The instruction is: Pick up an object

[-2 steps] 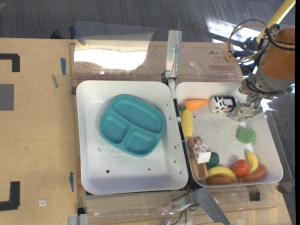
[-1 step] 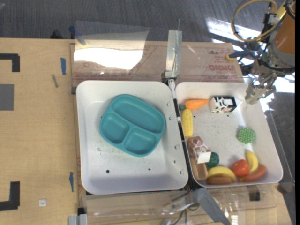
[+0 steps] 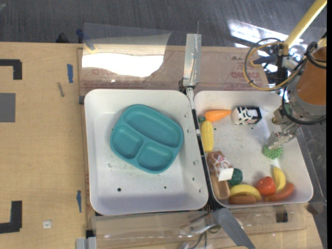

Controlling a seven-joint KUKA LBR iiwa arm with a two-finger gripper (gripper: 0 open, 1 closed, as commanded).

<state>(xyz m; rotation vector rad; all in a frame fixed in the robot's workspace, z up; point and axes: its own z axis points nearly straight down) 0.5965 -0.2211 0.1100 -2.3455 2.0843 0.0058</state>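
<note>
Green toy (image 3: 272,151) beneath pincer (image 3: 280,138), banana (image 3: 279,177) near

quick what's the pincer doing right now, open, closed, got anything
Pincer: low over the right bin, right at a small green toy; whether it is open, closed or gripping the toy cannot be told.

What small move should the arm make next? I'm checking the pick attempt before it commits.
Probably a short straight descent: the gripper hangs just above the green toy near the right bin's right wall, and nothing shows between its fingers yet.
</note>
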